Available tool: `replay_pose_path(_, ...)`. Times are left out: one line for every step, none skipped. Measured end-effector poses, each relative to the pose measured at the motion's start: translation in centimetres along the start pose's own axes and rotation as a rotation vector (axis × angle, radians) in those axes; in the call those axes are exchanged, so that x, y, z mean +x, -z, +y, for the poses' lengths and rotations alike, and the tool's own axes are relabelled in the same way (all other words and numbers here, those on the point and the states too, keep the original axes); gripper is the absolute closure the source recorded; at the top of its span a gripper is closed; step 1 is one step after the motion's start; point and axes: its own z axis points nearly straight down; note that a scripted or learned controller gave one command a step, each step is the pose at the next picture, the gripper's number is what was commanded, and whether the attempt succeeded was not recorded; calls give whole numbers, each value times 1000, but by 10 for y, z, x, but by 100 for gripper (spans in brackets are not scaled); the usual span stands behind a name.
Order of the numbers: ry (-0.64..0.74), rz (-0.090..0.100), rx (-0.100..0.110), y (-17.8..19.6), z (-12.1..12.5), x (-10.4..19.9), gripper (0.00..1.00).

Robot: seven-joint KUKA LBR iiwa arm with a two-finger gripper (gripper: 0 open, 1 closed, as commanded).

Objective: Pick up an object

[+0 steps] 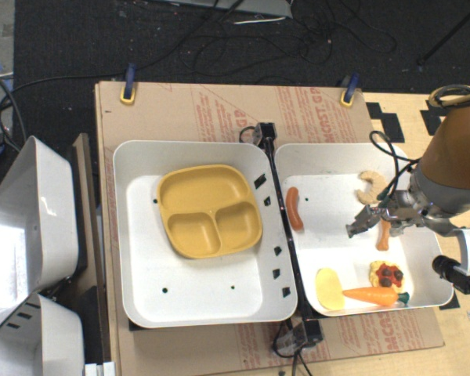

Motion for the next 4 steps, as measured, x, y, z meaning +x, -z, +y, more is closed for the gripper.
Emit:
replay_pose_path(-1,1,1,-64,1,-2,0)
replay_pose_path(-1,-1,-4,-50,2,-2,100)
replay_pose_path(5,-2,-8,4,8,7,100)
replay_pose_path(5,-3,-9,47,8,7,100)
